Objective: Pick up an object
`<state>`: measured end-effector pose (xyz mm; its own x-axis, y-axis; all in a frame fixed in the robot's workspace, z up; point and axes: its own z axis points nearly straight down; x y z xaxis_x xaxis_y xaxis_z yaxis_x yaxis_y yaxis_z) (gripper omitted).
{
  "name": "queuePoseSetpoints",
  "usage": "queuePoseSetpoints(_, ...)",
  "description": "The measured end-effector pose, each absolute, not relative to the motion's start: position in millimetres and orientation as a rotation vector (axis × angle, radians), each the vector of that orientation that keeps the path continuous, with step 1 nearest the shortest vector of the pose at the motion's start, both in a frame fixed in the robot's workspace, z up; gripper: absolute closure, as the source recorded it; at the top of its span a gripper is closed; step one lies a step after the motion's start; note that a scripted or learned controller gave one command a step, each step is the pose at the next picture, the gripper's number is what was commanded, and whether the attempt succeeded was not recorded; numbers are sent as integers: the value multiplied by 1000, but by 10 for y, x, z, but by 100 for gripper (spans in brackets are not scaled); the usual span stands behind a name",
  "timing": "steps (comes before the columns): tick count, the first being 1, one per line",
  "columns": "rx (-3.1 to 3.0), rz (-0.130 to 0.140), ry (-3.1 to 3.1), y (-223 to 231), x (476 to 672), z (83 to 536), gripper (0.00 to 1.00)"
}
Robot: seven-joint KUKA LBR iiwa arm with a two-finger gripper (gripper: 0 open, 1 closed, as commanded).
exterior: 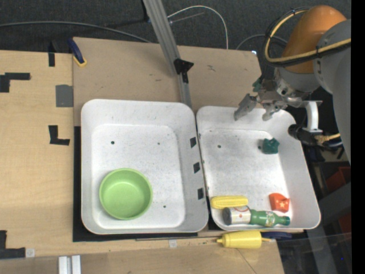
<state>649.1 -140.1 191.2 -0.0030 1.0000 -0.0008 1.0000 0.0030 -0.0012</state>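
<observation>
My gripper point(255, 113) hangs open above the far edge of the right bin point(239, 153), its two fingers spread with nothing between them. A small dark green object point(269, 146) lies on the bin floor a little nearer than the gripper and to its right. Along the near wall lie a yellow corn cob point(229, 201), a green bottle point(256, 217) on its side and a small orange-red object point(278, 201).
A green bowl point(125, 194) sits in the near left corner of the left bin point(137, 130). A yellow object point(242, 240) lies on the bench just outside the right bin's near wall. A grey pole point(165, 33) slants over the bench behind the bins.
</observation>
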Motion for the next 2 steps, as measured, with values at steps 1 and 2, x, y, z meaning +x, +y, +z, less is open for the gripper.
queuePoseSetpoints(1, -2218, 3, -2224, -1402, 6491, 1912, 0)
queuePoseSetpoints(2, -2218, 8, -2221, -1475, 6544, 1354, 0)
